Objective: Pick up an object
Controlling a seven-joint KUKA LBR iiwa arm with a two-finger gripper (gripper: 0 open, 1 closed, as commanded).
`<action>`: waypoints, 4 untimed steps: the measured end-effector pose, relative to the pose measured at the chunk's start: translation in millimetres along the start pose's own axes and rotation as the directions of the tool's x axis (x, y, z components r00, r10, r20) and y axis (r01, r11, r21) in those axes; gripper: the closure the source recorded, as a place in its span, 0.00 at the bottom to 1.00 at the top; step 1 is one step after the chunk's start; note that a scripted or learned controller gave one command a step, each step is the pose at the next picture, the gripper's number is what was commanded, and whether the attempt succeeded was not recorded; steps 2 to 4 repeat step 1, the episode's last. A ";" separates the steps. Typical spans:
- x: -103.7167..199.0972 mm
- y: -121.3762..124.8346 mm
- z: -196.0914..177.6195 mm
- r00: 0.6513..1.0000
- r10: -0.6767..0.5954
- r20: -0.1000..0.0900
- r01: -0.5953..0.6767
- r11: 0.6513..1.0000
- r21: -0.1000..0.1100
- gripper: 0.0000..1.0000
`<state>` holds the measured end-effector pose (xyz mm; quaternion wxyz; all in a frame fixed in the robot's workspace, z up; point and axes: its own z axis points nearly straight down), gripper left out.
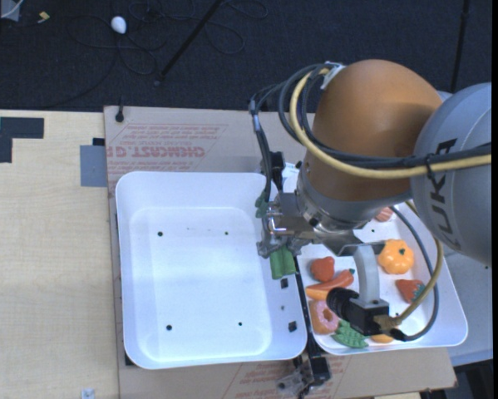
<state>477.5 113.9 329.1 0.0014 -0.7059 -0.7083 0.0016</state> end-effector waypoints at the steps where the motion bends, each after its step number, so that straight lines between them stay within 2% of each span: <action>1: -7.1 -2.0 -40.9 1.000 0.003 0.001 -0.003 1.000 -0.001 1.00; 4: -7.1 -2.0 -40.9 1.000 0.003 0.001 -0.003 1.000 -0.001 1.00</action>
